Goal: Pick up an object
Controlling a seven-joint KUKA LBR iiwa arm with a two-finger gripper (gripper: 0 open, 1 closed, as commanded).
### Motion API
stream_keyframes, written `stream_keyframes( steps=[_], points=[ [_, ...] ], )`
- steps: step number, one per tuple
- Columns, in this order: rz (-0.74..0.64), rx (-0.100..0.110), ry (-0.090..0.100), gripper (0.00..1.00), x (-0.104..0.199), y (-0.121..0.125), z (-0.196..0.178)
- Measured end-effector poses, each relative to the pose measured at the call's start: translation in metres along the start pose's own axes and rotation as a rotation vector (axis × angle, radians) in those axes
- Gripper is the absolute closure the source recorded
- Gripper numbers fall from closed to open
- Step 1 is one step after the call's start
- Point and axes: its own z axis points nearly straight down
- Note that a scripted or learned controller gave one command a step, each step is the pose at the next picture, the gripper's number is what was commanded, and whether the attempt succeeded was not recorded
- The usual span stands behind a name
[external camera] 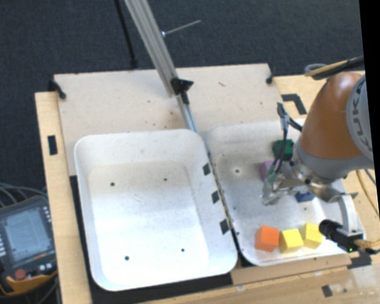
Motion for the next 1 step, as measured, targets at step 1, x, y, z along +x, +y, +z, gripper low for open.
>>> stream_keyframes(
  steps=[1],
  points=[
    [-0.001,-0.003,-0.001,1.00,0.0009,0.0022,-0.0643]
  ],
)
